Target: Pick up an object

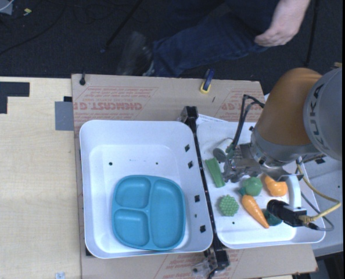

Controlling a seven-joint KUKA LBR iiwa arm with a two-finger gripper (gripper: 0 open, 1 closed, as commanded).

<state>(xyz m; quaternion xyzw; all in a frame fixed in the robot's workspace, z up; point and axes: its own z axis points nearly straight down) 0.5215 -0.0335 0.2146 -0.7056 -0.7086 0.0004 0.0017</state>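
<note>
The right bin (230, 237) holds a flat green stick (214, 172), a bumpy green ball (229, 205), a round green piece (253, 186), an orange carrot (255, 210) and an orange-yellow piece (275, 186). My gripper (235, 168) hangs low over the upper middle of that bin, just right of the green stick and above the round green piece. The wrist and its metal parts hide the fingertips. I see nothing clearly held.
The left bin (97, 150) contains a blue divided plate (148, 211). A person sits behind the bench, one hand (280, 31) near the top right. A cardboard sheet (137, 100) lies under both bins.
</note>
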